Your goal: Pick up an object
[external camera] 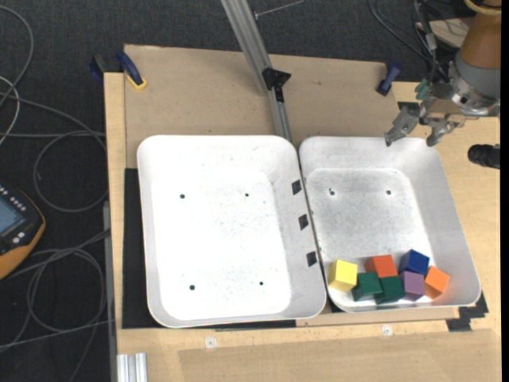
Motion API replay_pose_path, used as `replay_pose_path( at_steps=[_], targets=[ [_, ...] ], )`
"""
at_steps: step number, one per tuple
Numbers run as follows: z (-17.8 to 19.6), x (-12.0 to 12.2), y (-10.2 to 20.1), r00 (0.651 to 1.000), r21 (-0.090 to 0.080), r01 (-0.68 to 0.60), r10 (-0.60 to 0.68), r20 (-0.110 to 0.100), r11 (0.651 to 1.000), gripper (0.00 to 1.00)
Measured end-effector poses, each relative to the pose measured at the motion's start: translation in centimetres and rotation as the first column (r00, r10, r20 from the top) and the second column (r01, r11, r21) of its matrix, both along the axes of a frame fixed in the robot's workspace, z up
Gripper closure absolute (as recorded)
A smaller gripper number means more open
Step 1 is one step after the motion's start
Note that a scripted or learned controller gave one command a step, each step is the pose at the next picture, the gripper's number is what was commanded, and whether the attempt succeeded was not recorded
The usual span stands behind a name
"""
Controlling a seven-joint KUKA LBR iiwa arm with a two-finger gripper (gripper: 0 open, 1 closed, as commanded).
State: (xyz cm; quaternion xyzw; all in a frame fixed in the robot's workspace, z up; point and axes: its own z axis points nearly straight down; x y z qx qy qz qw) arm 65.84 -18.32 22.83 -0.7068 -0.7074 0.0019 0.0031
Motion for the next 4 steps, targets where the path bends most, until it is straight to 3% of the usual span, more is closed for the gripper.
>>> replay_pose_path(
  at_steps=[2,3,4],
  targets=[
    [-9.2,0.7,0.3,1.000,0.000,-0.001,0.001,0.001,1.000,0.00],
    [-7.7,0.9,0.3,1.000,-0.002,-0.003,0.003,0.008,1.000,1.00],
    [-1.1,1.4,0.2,1.000,-0.005,0.000,0.000,0.017,1.000,1.00]
  ],
)
